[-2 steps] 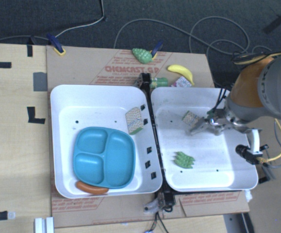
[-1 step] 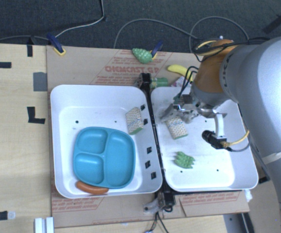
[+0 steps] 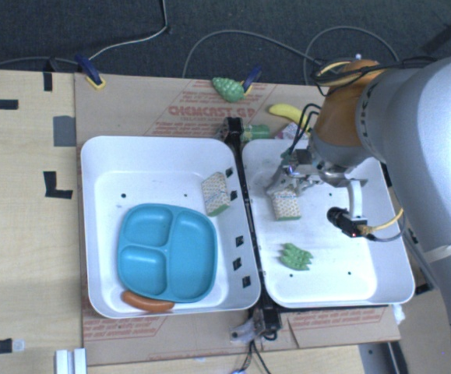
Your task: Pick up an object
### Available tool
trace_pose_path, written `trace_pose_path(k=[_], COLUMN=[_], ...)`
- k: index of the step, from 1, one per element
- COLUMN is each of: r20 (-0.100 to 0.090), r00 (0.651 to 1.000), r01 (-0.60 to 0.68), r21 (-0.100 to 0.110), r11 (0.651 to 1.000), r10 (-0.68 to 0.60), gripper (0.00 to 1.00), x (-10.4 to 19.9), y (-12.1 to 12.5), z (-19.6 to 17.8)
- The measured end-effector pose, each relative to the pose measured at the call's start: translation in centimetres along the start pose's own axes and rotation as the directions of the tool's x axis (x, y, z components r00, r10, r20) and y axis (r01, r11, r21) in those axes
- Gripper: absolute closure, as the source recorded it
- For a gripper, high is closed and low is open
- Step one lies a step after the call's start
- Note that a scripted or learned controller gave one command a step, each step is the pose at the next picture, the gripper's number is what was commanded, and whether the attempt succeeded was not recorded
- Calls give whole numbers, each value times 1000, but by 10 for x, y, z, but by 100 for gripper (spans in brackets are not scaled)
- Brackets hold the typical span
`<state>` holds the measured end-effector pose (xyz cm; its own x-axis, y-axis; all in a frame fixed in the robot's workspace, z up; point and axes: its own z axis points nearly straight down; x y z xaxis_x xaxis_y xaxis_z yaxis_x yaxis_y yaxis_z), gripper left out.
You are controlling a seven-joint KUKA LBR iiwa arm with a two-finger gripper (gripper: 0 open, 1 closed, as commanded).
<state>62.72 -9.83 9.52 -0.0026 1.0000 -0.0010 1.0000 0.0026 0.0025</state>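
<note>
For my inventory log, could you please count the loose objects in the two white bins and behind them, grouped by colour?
Blue: 1, the divided plate
Orange: 1, the sausage
Beige-and-green sponges: 2, left bin and right bin
Green: 2, leafy piece in the right bin, another on the cardboard
Yellow: 1, the banana
Total: 7

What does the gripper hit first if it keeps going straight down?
Most likely the sponge in the right bin, just under the gripper. Depth is unclear from this angle.
</note>
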Motion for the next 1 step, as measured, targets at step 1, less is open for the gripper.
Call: trace_pose_path(k=[1], r20=[-2], r00=[1000], r01=[-1], r21=[3], r11=[1000], r10=[1], gripper=[100], x=[33], y=[-76], z=[-89])
